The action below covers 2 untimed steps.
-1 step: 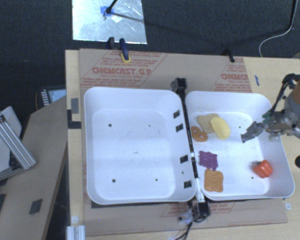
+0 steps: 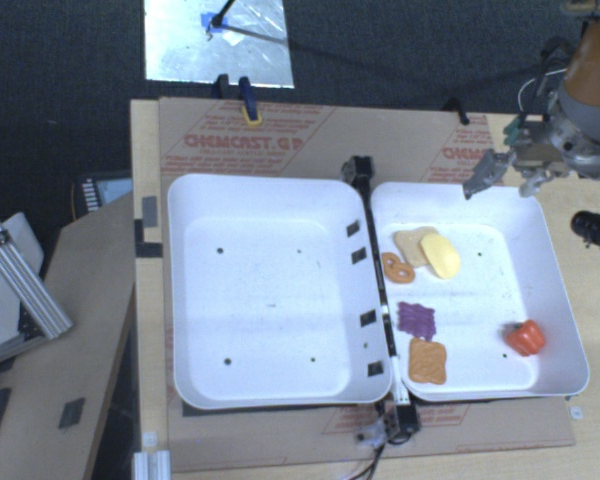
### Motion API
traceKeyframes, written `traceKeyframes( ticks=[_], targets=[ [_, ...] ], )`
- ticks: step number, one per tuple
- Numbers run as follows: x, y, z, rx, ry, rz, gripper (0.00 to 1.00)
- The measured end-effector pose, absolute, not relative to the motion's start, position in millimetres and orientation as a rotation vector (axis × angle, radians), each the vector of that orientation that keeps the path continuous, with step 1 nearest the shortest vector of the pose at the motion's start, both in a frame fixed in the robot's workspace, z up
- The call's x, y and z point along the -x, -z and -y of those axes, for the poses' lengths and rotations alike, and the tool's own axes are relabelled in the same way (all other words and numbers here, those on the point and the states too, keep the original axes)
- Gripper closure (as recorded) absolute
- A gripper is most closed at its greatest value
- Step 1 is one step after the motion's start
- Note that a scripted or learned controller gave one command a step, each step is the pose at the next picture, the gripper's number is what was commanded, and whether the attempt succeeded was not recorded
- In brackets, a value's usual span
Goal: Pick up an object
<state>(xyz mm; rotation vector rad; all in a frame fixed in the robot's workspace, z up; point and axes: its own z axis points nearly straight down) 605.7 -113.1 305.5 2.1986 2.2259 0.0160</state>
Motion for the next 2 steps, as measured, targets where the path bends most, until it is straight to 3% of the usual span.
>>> traceKeyframes(
  ticks=[1, 2],
  targets=[
    [-556.8, -376, 160, -2.219, -0.006, -2.211, 0.00],
    [-502.5, -485, 163, -2.209, -0.013, -2.213, 0.00]
  ],
)
